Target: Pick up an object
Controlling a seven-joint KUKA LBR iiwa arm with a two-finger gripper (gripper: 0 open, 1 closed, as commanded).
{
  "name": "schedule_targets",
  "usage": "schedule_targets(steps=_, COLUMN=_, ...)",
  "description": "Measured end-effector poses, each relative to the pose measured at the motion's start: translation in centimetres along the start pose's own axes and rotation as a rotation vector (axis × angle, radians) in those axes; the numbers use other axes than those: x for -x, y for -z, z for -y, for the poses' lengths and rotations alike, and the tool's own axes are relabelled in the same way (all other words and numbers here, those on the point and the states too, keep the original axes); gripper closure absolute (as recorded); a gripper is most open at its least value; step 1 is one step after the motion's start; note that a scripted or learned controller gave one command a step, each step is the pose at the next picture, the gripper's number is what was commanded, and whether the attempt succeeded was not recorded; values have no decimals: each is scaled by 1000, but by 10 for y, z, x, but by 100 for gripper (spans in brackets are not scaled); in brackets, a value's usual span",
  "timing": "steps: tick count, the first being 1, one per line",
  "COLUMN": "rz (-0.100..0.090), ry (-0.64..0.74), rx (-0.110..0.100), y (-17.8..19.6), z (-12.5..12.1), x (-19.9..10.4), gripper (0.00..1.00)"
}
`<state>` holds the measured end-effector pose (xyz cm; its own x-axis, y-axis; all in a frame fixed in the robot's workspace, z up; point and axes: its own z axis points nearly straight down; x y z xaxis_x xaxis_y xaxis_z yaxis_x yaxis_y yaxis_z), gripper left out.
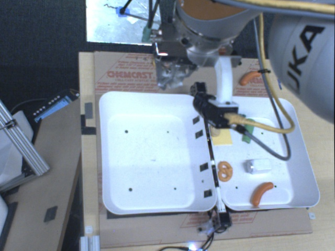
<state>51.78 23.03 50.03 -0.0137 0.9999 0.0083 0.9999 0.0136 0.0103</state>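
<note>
Nearest the camera, in the right bin [303, 184], an orange sausage [261, 193], a pretzel [225, 171] and a small white block [258, 166] are scattered as pick candidates; beyond, the hand [170, 77] is poised above the bench [125, 69], its grip state undeterminable.

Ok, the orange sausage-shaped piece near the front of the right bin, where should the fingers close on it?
Grip the orange sausage-shaped piece at its middle, coming straight down, fingers across its narrow width. It lies flat and slightly curved, running diagonally, apart from the small pretzel and the bin's front wall, so both long sides look free.
</note>
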Motion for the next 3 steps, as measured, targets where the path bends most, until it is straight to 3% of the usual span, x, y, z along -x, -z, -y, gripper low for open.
schedule_targets(steps=1, rz=7, ry=-15, rx=-2, y=37, z=-52, x=30, gripper=100)
schedule_targets(steps=2, rz=10, ry=-18, rx=-5, y=32, z=-152, x=76, gripper=100)
schedule_targets(steps=3, rz=7, ry=-3, rx=-16, y=-50, z=-144, x=-7, gripper=100)
